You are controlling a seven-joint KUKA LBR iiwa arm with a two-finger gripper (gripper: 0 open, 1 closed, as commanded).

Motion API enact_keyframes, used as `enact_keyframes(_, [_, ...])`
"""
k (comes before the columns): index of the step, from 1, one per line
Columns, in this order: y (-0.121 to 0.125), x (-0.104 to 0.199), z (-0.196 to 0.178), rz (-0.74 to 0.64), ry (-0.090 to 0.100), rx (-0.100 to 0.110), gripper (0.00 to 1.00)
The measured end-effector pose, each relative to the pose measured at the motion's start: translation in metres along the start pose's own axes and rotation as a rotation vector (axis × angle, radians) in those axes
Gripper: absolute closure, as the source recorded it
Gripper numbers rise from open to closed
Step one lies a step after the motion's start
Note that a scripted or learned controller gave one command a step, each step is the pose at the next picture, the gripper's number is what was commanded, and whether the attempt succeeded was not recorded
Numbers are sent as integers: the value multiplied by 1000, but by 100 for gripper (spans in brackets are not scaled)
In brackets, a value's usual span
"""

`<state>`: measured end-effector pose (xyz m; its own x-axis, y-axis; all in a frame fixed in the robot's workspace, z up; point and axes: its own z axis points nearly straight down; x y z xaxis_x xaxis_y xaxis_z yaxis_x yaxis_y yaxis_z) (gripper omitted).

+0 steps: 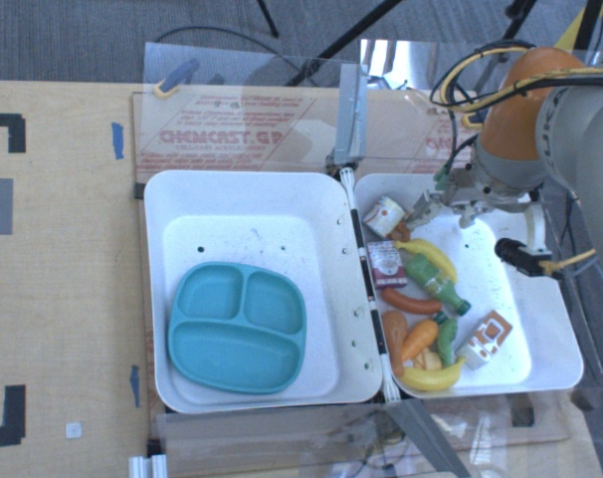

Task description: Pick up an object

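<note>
The right bin [540, 366] holds a heap of toy food along its left side: a small white carton [384, 214], a dark red packet [386, 260], a yellow banana [431, 259], a green bottle [437, 288], a red sausage [413, 303], a carrot [418, 339], a green vegetable [447, 337], a second banana [431, 375] and a white and orange box [487, 335]. My gripper [445, 211] hangs over the bin's far part, just right of the carton and above the banana. It is open and nothing sits between its fingers [422, 208].
The left bin [172, 207] holds a teal divided plate [240, 327]. A clear plastic sheet and a metal post [349, 118] stand behind the bins. A black cable connector [520, 257] juts out beside the arm over the right bin.
</note>
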<state>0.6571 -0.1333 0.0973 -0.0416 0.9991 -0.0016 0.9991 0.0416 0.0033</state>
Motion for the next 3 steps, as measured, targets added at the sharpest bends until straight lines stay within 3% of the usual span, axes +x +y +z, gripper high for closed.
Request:
enact_keyframes(1, [-56, 25, 10, -198, -1, -1, 0])
enact_keyframes(2, [-55, 25, -1, -197, -2, -7, 100])
enact_keyframes(3, [-44, 27, -128, -145, 0, 0, 100])
